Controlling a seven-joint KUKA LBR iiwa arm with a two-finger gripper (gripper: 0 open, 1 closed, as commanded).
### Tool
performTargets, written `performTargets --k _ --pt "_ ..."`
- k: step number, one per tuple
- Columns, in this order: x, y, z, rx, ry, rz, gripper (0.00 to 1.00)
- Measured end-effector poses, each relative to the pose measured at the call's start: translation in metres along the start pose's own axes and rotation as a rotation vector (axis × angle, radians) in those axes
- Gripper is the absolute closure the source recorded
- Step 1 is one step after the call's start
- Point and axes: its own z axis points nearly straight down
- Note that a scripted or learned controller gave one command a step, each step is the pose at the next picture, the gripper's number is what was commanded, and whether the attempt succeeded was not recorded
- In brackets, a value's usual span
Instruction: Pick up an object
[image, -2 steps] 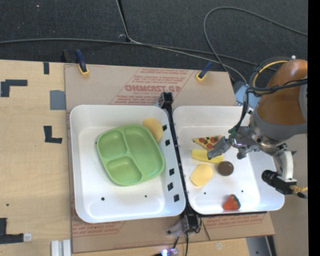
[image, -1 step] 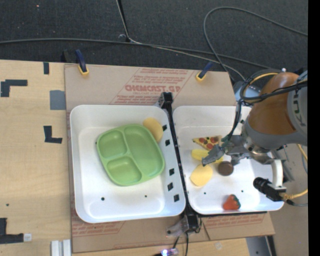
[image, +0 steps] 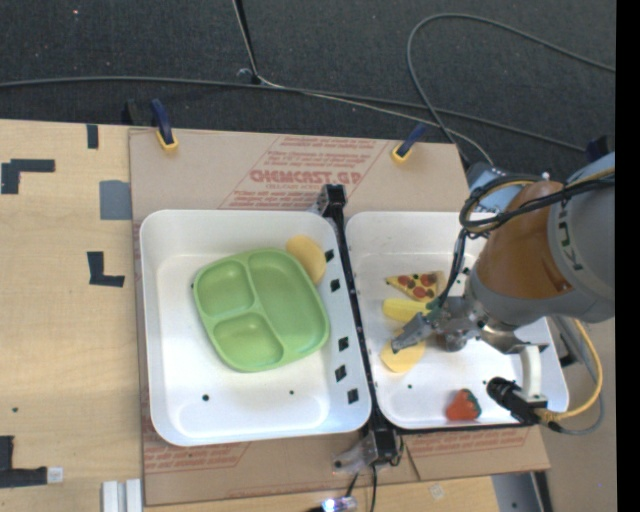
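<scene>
Approach step. Gripper (image: 412, 333) low in right bin (image: 405, 232), tips between yellow block (image: 400, 310) and yellow round piece (image: 398, 360); finger spread: cannot tell. Nothing visibly held. Next: settle over one piece, close, lift.

A light green divided plate (image: 260, 310) lies in the white left bin (image: 170, 400), with a pale yellow piece (image: 307, 256) at its far right corner. In the white right bin (image: 400, 405), a pizza slice (image: 415, 286) shows orange with dark red spots, two pieces (image: 400, 310) are yellow, and a strawberry (image: 462, 405) near the front edge is red. The arm (image: 530, 255) is grey and orange.
</scene>
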Motion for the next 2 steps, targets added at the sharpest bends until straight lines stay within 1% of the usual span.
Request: performTargets --k 1,2 --pt "0.001 0.002 -0.013 -0.006 0.000 -0.002 1.00" --pt "0.006 -0.007 -0.063 -0.012 -0.002 -0.001 1.00"
